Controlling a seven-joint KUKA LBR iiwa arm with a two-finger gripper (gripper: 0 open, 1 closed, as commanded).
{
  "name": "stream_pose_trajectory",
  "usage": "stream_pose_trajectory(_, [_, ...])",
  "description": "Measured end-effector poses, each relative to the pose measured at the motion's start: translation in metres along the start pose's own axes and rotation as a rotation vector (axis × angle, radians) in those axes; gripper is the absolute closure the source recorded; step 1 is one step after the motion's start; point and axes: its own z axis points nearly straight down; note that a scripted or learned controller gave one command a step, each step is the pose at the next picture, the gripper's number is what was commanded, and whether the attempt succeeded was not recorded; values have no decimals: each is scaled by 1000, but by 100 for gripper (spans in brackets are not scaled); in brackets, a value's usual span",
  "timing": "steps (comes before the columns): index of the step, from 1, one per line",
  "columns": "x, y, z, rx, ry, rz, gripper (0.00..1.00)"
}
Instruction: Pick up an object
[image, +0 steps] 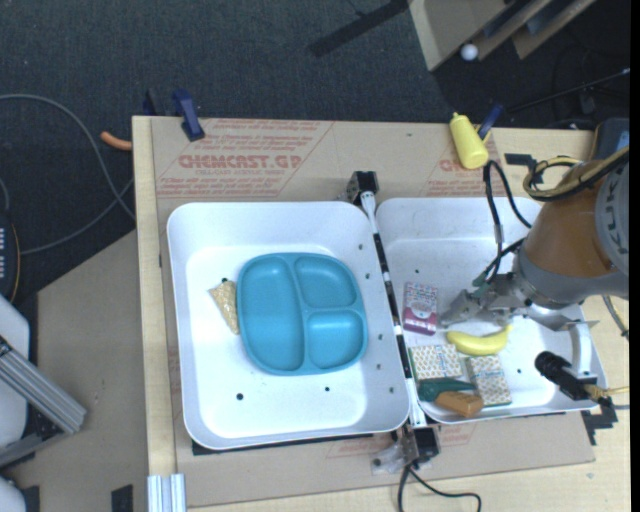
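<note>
While the arm reaches into the right bin (440, 215), the tool (468, 310) sits just above-left of the banana (478, 342), nearly touching it. That banana lies long axis left-to-right along the bin floor. Whether the tool is spread or clenched, nobody can tell.

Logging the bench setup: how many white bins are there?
2. The left bin holds a blue plate; the right bin holds the banana and small packets, with the arm over it.
</note>
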Motion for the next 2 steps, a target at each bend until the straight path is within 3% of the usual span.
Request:
stream_pose_trajectory(1, [-62,-55,-1,1,0,0,0])
stream_pose_trajectory(2, [22,21,-1,-3,-2,-1,0])
